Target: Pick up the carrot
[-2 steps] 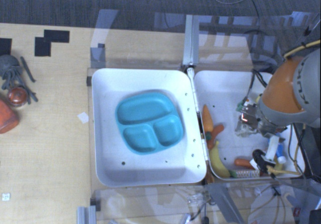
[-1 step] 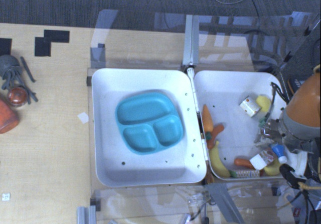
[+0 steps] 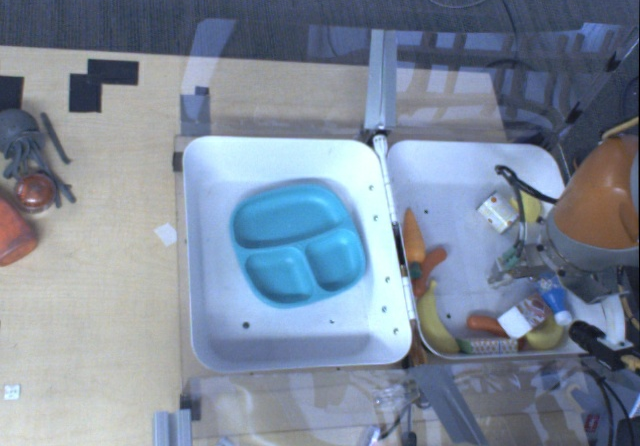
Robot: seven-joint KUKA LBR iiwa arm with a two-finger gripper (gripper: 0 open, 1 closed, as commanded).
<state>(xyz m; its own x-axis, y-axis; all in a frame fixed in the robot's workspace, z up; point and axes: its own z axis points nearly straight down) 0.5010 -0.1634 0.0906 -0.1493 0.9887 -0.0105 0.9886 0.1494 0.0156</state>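
Camera view has the carrot (image 3: 412,237) lying in the right bin (image 3: 450,169), hard against its left wall, long axis running nearly straight up and down the picture. The gripper (image 3: 512,262) sits well to the carrot's right, over the clutter in mid-bin; I cannot tell its state from here. To reach the carrot it would have to travel leftward across bare white floor. The wall beside the carrot leaves little room on that side, and a banana (image 3: 436,322) curls just below it.
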